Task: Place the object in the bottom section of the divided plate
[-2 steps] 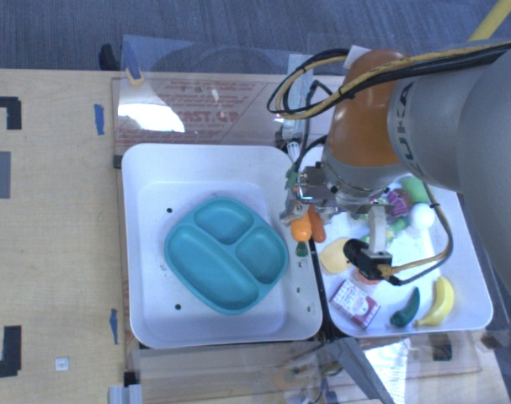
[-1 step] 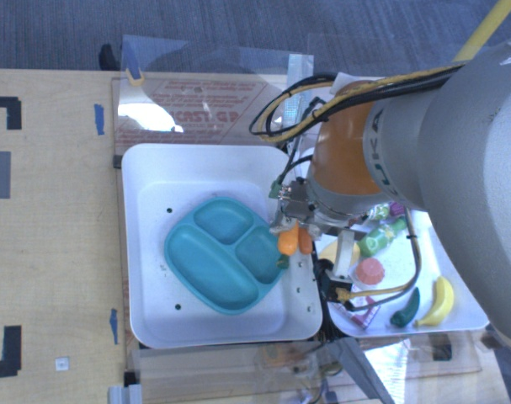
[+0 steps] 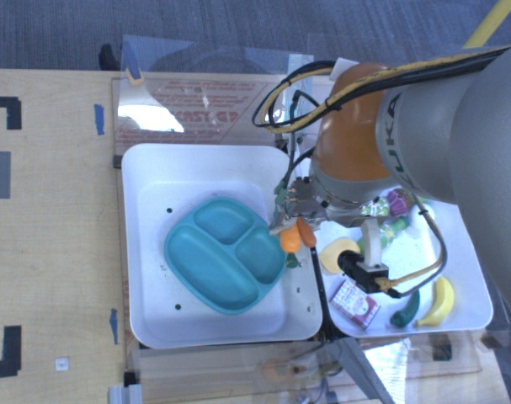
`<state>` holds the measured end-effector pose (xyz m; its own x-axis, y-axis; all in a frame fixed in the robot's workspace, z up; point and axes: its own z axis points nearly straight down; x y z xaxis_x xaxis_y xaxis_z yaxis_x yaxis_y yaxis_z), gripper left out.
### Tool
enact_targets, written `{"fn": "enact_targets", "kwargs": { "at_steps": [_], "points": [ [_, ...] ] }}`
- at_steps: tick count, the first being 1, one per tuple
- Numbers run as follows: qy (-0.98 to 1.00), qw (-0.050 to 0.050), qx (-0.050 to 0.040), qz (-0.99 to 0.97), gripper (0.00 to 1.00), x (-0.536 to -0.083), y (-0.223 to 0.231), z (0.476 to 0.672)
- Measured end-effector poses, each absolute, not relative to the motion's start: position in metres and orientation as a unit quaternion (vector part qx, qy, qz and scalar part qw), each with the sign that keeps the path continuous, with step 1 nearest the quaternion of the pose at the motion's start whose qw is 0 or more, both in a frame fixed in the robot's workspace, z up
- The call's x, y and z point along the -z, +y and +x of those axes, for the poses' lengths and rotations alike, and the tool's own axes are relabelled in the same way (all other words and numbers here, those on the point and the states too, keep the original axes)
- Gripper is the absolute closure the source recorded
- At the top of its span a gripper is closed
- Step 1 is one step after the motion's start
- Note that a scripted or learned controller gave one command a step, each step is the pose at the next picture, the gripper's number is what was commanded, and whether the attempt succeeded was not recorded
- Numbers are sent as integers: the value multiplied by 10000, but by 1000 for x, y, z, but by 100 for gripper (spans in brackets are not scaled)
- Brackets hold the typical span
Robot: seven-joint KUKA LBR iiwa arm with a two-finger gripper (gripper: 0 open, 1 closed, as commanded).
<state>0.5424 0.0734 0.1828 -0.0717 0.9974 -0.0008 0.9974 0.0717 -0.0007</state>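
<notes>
The teal divided plate (image 3: pixel 224 253) lies in the left white bin (image 3: pixel 154 192). It has two smaller sections toward the back and right and one large section toward the front. My gripper (image 3: pixel 292 225) hangs over the plate's right edge, near the wall between the two bins. An orange toy with a green tip, like a carrot (image 3: pixel 290 240), sits between the fingers, and the gripper is shut on it. The arm's wrist hides the upper part of the gripper.
The right bin (image 3: pixel 474 251) holds a yellow banana (image 3: pixel 441 301), a green item (image 3: pixel 404 310), a pink packet (image 3: pixel 356 303), a pale yellow round piece (image 3: pixel 338 255) and purple grapes (image 3: pixel 396 200). A clear plastic sheet (image 3: pixel 196 108) lies behind the left bin.
</notes>
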Motion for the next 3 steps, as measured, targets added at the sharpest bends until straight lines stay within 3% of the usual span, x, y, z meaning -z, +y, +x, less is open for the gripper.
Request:
{"fn": "enact_targets", "kwargs": {
  "at_steps": [1, 2, 3],
  "points": [
    [7669, -33, 33, 6417, 100, -134, 140, 508],
    [8143, 0, -1, 5804, 100, -187, 151, 503],
    [8141, -2, 6, 5807, 0, -186, 150, 503]
  ]
}}
